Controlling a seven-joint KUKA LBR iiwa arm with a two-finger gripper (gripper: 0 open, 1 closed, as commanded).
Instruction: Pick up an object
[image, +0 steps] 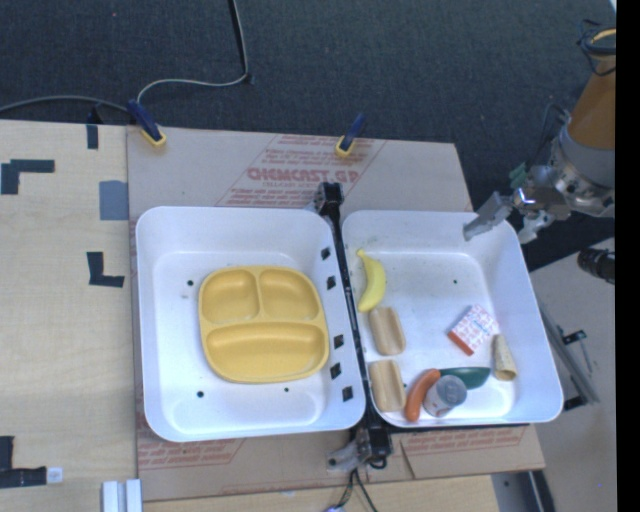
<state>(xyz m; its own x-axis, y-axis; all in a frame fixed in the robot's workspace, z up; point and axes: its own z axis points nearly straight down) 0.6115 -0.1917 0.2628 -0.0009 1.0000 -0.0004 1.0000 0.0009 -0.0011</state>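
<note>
The right bin (500, 262) holds a yellow banana (372, 282), two tan bread rolls (387, 331) (385, 384), an orange carrot (420, 394), a grey can lying next to a green item (446, 394), a red-and-white packet (472, 327) and a beige wedge (503, 358). My gripper (503, 214) hovers above the bin's far right corner, well away from all of them. Its fingers are open and nothing is between them.
The left bin (165, 300) holds a yellow divided plate (264, 324). Black clips (338, 300) run along the joint between the bins. Two yellow-and-blue clamps (148, 124) (350, 138) hold the cardboard at the back. A cable (200, 82) trails across the dark floor.
</note>
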